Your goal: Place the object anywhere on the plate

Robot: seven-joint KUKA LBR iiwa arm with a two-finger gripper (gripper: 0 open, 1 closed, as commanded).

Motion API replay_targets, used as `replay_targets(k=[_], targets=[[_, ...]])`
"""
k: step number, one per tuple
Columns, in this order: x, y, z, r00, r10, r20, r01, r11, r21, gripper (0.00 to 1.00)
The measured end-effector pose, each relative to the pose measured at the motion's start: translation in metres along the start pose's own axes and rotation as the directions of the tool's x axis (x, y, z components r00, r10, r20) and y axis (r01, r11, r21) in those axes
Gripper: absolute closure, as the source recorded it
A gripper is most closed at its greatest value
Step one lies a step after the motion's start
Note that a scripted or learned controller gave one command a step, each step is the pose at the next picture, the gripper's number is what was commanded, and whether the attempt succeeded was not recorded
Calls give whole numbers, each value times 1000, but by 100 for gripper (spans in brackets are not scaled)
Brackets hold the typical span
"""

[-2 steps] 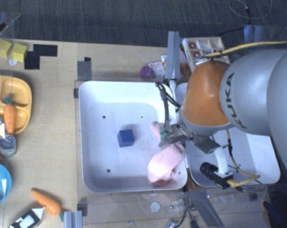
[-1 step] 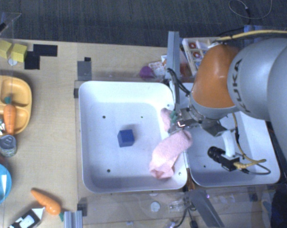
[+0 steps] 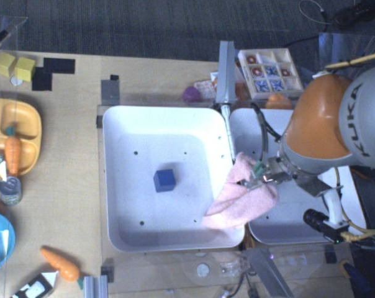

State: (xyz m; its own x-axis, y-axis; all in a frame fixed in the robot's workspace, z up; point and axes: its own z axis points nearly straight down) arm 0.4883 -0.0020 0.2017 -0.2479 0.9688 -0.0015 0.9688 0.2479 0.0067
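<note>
A pink cloth [image 3: 240, 200] hangs across the wall between the two white bins, with its lower corner over the left bin [image 3: 122, 166]. My gripper [image 3: 260, 174] is at the cloth's upper right edge, over the left side of the right bin [image 3: 287, 228], and is shut on a pinch of the fabric. A small blue cube [image 3: 165, 180] lies near the middle of the left bin's floor, well left of the gripper. The arm's grey body and orange band [image 3: 321, 120] cover much of the right bin.
Off the bins at the far left sit a yellow divided plate [image 3: 26, 123] holding a carrot [image 3: 12, 154], a blue plate [image 3: 0, 241] and another carrot [image 3: 62, 262]. A tic-tac-toe box [image 3: 268, 72] stands behind the right bin.
</note>
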Motion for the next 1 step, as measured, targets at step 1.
replay_targets(k=[1], targets=[[69,18,-43,999,-48,-1,48,999,-2,100]])
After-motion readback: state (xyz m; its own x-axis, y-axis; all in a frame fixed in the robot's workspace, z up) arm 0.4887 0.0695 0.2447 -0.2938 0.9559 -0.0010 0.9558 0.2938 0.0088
